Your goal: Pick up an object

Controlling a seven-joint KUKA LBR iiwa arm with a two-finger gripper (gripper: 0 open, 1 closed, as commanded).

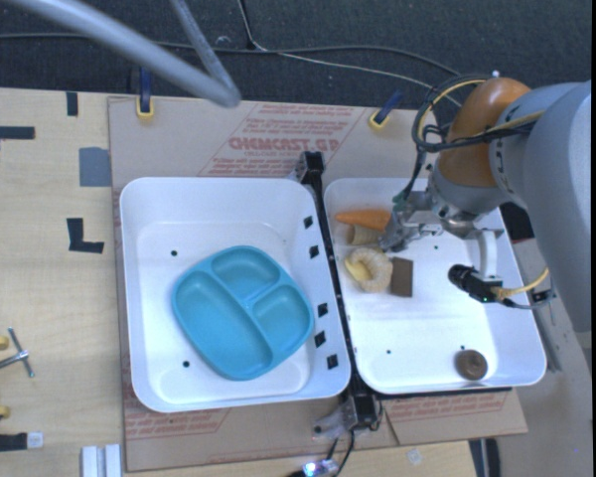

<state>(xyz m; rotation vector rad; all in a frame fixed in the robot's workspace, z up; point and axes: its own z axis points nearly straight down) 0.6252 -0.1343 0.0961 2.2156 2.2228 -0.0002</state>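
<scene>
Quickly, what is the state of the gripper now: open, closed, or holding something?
Gripper: low in the right bin, beside the carrot; whether it is open, closed or holding anything cannot be told.

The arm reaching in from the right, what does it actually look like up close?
The arm is bulky, rounded and grey, with an orange band above the wrist. Yellow and black cables loop around that joint. The gripper is small, dark metal.
</scene>
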